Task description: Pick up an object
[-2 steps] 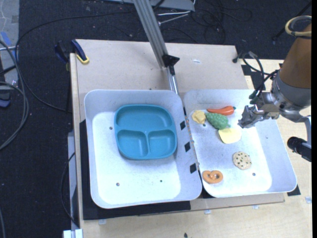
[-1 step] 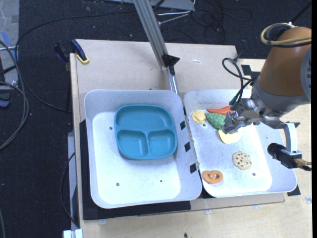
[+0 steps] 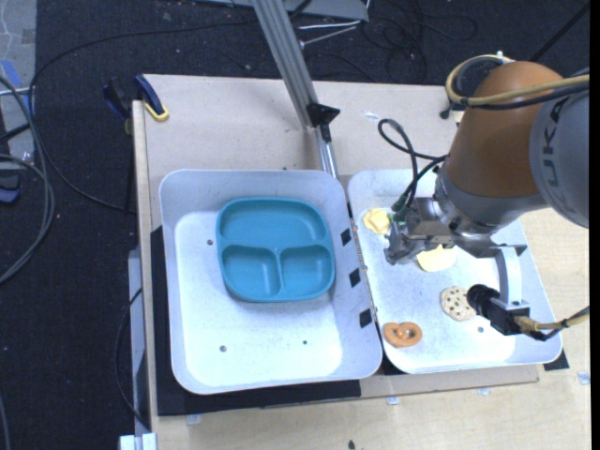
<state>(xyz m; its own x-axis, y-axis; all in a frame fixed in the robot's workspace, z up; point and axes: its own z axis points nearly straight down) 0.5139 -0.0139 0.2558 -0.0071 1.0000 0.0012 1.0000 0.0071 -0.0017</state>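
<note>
Blue tray (image 3: 276, 249), white bins (image 3: 187, 251)

Tan bench (image 3: 234, 120), two white bins (image 3: 187, 345) side by side

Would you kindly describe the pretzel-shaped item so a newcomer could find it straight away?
Start at the right-hand white bin, where the grey and orange arm reaches in. Follow its near edge towards the divide between the two bins: the pretzel lies flat there. It is orange-brown and looped with holes, unlike the pale speckled cookie beside it.
</note>
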